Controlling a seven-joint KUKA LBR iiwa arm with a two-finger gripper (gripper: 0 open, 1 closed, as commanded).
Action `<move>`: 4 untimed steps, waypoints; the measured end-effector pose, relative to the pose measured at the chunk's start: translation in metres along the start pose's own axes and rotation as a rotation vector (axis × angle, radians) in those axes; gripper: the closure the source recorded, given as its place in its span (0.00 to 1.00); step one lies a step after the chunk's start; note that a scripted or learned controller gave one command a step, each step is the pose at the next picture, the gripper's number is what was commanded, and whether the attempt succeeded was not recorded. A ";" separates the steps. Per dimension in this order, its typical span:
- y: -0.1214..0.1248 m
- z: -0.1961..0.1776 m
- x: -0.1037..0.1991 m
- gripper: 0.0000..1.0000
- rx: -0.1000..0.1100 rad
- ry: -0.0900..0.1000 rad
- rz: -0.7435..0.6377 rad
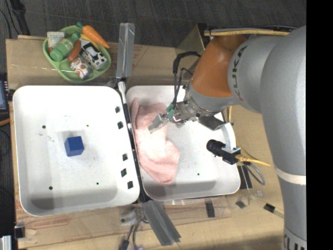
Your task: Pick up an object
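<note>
The grey arm (270,87) with its orange band comes in from the tabletop's right edge and bends over the right bin (229,184). The left bin (31,191) sits beside it, their inner walls touching near the tabletop's middle. Both are shallow and white.

In the right bin a pink cloth (156,150) lies crumpled along the wall next to the left bin, running from the far end toward the near end. The pincer (156,124) hangs over the far part of this cloth, its tip at or just above the fabric, pointing toward the left bin. How wide it stands I cannot tell, nor whether any cloth lies between its tips.

A green bowl (57,69) of toy food stands on the tabletop at the far left corner, beyond the left bin.

A small blue cube (74,145) rests on the floor of the left bin, a little left of that bin's middle, well apart from the pincer.
</note>
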State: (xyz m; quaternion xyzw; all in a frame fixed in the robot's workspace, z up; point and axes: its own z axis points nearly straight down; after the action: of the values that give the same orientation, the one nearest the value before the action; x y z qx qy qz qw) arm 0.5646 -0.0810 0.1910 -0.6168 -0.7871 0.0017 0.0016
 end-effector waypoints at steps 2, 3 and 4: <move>-0.026 0.090 -0.031 1.00 0.001 0.001 0.023; -0.026 0.090 -0.031 0.00 0.001 0.001 0.023; -0.025 0.081 -0.031 1.00 0.003 0.002 0.018</move>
State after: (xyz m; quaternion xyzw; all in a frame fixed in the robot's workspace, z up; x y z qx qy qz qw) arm 0.5470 -0.1170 0.1101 -0.6241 -0.7814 0.0024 0.0034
